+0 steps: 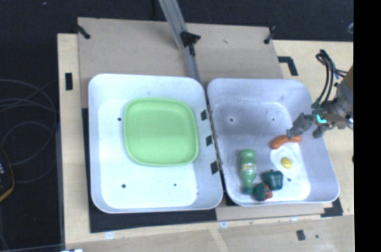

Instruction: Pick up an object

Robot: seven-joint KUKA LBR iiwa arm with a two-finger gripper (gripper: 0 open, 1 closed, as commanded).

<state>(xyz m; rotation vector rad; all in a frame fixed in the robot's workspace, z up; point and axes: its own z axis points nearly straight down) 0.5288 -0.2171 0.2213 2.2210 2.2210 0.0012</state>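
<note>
Dark green toys [266, 184] sit lowest in the right bin [250, 96], beside a green bottle [247, 165] and fried egg [286, 160]. Gripper [308, 127] hangs over the carrot [283, 140], fingers spread, probably empty. Carrot looks light, stiff, slick; grab mid-body.

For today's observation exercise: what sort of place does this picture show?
Probably a robotics lab test bench: two white bins side by side, toy food like a fried egg, and a robot's pincer reaching in.
</note>
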